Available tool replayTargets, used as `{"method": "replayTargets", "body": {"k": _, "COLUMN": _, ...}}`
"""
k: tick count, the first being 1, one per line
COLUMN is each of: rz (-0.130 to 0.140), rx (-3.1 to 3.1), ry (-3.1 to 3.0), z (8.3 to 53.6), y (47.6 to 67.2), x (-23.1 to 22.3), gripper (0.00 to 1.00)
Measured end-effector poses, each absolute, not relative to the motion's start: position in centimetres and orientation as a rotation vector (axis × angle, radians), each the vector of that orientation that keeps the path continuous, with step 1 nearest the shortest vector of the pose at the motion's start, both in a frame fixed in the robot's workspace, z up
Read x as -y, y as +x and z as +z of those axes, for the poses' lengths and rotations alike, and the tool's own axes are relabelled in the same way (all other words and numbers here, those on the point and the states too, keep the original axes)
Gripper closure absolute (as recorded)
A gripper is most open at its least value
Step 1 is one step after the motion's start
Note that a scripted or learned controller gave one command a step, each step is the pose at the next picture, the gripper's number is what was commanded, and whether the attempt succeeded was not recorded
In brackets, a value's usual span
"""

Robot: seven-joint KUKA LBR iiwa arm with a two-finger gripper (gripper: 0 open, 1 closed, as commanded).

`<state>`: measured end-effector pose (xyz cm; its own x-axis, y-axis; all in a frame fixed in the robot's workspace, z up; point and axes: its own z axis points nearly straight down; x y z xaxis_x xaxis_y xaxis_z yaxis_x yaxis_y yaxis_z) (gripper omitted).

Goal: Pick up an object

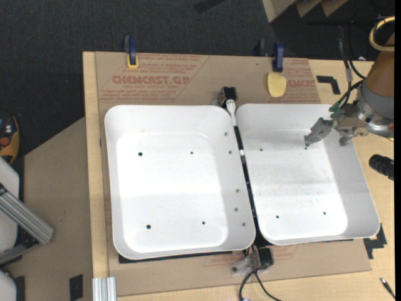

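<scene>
From my remote station: the gripper point(326, 139) hangs over the right bin's point(351, 187) far corner, fingers spread, gripping nothing. The one candidate I see, a pale yellow piece point(276, 84), lies outside on the brown board point(188, 80), under a blue clamp point(278, 56). I judge it light, perhaps soft; I'd pinch its narrow sides.

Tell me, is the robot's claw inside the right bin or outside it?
Inside: the gripper hangs over the right bin's floor, near its far right corner.
</scene>
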<state>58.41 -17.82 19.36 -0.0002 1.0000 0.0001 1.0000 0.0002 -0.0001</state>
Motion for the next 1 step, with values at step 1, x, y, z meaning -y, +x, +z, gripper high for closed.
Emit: {"method": "replayTargets", "body": {"k": 1, "rz": -0.018, "rx": 2.239, "ry": -2.232, "z": 54.65, "y": 58.16, "x": 14.47, "gripper": 0.00}}
